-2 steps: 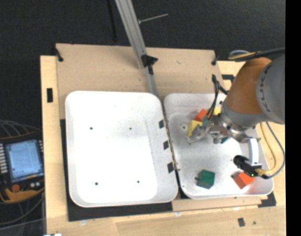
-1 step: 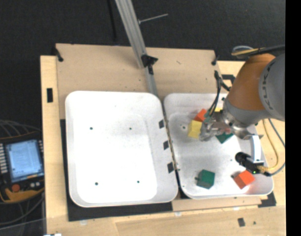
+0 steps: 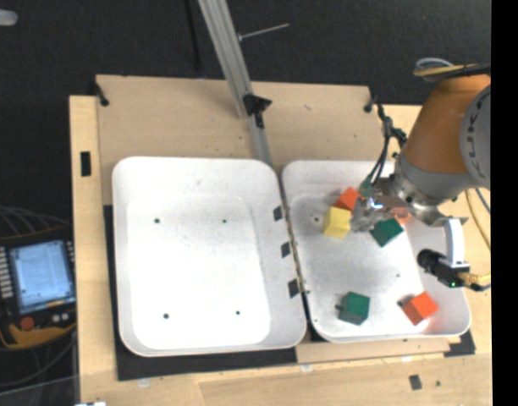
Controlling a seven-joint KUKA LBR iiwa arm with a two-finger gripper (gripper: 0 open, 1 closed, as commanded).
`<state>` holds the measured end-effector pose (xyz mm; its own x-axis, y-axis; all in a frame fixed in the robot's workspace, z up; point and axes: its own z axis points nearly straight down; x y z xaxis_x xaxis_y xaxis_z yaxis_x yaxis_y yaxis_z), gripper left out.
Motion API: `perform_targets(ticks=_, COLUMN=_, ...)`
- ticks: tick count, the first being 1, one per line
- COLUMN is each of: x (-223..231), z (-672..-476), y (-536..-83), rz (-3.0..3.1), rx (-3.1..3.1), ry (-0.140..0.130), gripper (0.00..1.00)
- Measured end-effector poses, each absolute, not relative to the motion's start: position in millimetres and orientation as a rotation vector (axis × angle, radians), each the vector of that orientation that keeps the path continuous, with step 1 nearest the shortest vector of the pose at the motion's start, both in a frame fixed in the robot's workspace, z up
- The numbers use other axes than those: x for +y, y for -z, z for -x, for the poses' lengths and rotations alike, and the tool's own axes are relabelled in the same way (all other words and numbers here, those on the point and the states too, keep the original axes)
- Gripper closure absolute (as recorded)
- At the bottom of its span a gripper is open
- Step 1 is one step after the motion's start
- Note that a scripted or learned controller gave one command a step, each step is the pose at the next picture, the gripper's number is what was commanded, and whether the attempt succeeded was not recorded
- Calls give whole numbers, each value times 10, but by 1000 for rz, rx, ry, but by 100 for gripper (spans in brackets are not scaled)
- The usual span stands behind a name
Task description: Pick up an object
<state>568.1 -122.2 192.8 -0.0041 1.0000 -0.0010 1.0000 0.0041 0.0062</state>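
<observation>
The right bin (image 3: 327, 328) holds several small blocks. A yellow block (image 3: 336, 222) and an orange block (image 3: 348, 198) lie near its upper middle, with a green block (image 3: 386, 232) just to their right. My gripper (image 3: 368, 213) hangs low over the gap between the yellow and the green block, and its tip is dark and hard to read. Another green block (image 3: 354, 307) and a second orange block (image 3: 418, 308) lie near the bin's front. I see no block lifted off the bin floor.
The left bin (image 3: 123, 227) sits beside the right one, divided from it by a rim with black clips (image 3: 286, 248). A slanted metal pole (image 3: 229, 53) rises behind the bins. The arm's orange band (image 3: 441, 125) overhangs the right bin's back corner.
</observation>
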Motion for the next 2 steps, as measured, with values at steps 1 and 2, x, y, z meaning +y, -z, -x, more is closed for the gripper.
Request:
perform_targets(ticks=1, x=-1231, z=-5690, y=-2018, rz=-2217, rx=2223, ry=-3, gripper=100)
perform_targets(ticks=2, x=-737, z=-5576, y=-2152, rz=-2214, rx=2230, ry=-4, gripper=100)
